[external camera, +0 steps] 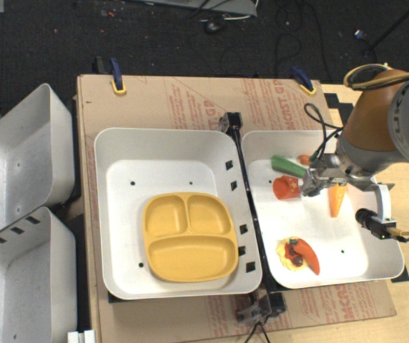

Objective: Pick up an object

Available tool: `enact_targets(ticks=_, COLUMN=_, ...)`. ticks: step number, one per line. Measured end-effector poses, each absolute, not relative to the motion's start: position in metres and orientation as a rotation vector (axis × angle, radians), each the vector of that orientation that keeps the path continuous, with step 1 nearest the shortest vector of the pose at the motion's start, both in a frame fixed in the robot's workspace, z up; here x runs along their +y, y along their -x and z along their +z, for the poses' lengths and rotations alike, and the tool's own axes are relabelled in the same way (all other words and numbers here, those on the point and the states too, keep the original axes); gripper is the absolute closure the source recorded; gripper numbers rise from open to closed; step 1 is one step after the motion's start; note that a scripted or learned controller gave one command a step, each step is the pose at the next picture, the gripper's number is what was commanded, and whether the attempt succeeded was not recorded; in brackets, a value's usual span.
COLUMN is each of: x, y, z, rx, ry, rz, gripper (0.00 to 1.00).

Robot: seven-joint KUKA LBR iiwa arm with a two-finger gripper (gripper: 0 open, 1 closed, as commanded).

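Observation:
The right bin [355, 263] holds a green cylinder-shaped object [288, 166], a red rounded piece [286, 187], an orange carrot-like piece [337, 199] and a yellow-and-red toy cluster [298, 254]. My gripper [313, 184] hangs low in the upper part of this bin, just right of the red piece and below the green object's right end. The orange piece lies just to its right. The wrist hides the fingertips, and nothing shows between them.
The left bin [119, 156] carries a yellow divided plate [189, 236]. A black divider [244, 191] runs between the bins. The arm's orange band [376, 116] and cables sit over the right bin's far right corner. Spare white bins [18, 191] stand at the left.

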State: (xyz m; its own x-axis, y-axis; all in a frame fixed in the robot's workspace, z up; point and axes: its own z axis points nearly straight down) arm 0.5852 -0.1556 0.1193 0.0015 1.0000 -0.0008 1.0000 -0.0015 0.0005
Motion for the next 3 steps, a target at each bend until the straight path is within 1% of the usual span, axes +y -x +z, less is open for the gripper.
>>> enact_targets(ticks=1, x=-0.155, y=-0.591, z=0.163, rx=2.221, ry=-2.217, rz=0.003, gripper=1.0)
enact_targets(ticks=2, x=-0.151, y=-0.588, z=0.208, rx=2.222, ry=-2.215, rz=0.005, gripper=1.0)
enact_targets(ticks=3, x=-0.16, y=-0.587, z=0.266, rx=2.219, ry=-2.215, rz=0.005, gripper=1.0)
